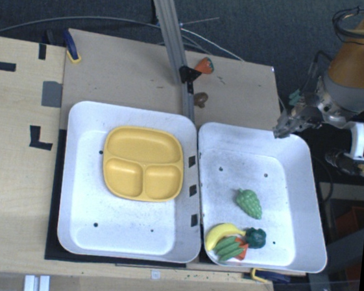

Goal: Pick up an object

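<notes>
The gripper (283, 130) hangs at the far right corner of the right bin (298, 158); whether it is open or closed cannot be told. Well below it, mid-bin, lies a knobbly green fruit (249, 203). Farther down, at the near rim, a banana (221, 233), broccoli (256, 237) and green pods (229, 247) cluster together.

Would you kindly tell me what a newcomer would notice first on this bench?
The yellow three-compartment plastic tray in the left white bin stands out first. Next, toy food in the right white bin: a green bumpy piece mid-bin and a banana-and-vegetable cluster at its near edge. The arm's hand hovers over that bin's far right corner.
</notes>
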### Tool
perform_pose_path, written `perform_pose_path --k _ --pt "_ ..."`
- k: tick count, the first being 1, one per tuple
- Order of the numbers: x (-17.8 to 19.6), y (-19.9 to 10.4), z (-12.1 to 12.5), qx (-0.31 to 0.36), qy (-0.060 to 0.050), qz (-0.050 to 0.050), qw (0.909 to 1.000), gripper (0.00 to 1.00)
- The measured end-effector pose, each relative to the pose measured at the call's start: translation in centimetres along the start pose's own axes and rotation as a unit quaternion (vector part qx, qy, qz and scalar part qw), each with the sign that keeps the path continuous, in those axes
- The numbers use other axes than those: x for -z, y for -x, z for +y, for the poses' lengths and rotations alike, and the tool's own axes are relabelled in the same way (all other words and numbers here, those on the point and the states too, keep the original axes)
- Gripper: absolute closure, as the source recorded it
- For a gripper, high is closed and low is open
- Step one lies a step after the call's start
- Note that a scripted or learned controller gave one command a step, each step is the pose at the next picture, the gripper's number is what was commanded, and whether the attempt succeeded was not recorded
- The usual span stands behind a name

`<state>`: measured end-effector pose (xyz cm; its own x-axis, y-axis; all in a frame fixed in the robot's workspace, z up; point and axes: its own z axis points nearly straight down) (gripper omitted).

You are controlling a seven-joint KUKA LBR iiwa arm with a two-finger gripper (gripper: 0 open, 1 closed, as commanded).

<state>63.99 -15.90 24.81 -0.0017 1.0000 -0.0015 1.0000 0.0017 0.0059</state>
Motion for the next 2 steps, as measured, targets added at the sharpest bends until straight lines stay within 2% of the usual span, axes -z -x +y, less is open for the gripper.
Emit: perform_pose_path --k 1,2 --pt "3.1 -0.1 0.1 0.000 -0.001 0.001 1.0000 1.00" --pt "2.8 -6.0 -0.6 0.002 -0.003 0.001 1.0000 1.00"
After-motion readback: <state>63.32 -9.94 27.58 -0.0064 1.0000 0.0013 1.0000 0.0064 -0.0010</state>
